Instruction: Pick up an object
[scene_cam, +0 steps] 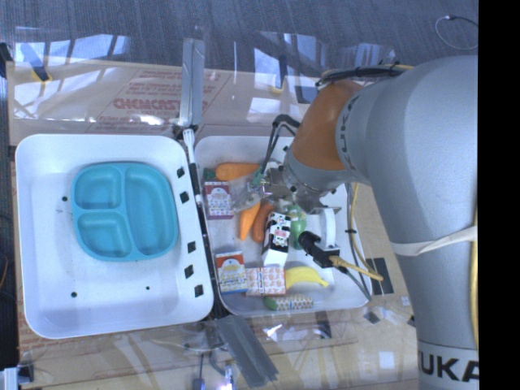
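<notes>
Orange carrot (pixel 253 221) lies mid right bin (pixel 354 297), at nine o'clock from the gripper (pixel 280 218) lowered among the clutter. Finger state cannot be told; nothing looks lifted, so picking remains.

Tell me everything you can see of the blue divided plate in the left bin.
The blue divided plate is light turquoise, looks like smooth plastic, a rounded rectangle with three compartments: two smaller ones on the camera view's left, one long one on its right. It lies flat, right side up, slightly rotated, on the floor of the left bin, in the upper middle. All three compartments hold nothing. Nothing touches it but the bin floor.
</notes>
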Tool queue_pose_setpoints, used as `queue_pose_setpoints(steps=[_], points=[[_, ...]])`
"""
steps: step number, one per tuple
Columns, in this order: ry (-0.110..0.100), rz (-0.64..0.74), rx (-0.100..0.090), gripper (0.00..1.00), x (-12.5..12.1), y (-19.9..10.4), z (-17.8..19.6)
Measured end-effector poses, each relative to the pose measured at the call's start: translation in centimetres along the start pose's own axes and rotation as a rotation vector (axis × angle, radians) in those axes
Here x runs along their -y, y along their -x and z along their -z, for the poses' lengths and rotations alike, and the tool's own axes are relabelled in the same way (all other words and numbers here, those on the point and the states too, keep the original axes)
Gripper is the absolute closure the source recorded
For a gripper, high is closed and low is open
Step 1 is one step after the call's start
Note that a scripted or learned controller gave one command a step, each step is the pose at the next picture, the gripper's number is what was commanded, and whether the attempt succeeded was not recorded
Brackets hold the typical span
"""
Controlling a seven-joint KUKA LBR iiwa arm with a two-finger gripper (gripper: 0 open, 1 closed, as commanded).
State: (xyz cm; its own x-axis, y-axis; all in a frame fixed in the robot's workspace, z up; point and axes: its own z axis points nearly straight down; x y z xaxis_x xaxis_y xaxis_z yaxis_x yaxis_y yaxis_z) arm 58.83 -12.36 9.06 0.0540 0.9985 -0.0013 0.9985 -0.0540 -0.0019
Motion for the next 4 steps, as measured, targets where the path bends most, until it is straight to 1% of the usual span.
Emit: queue_pose_setpoints(steps=[1,2,3,4], points=[[0.002,0.010,0.001,0.00,-2.2,-0.7,0.1],[0.001,0.014,0.001,1.00,-2.2,-0.8,1.0],[0.001,0.107,-0.001,1.00,-6.7,-2.5,5.0],[0.002,0.156,0.000,1.00,-6.3,-9.9,19.7]])
